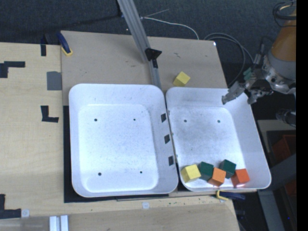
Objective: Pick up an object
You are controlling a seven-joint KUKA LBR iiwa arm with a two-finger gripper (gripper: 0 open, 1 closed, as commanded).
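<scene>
1. I see the gripper (239, 93) hovering over the right bin's (250, 129) far right corner; I cannot tell how it is set, the view being dim there.
2. Nothing is picked yet: the blocks (215, 172) cluster along that bin's near edge.
3. A yellow block (182, 79) sits on the table (110, 61), beyond the bins.

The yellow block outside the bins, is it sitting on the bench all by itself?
Yes. The yellow block lies alone on the bench just beyond the right bin, while the other blocks are clustered in that bin's near corner.
</scene>
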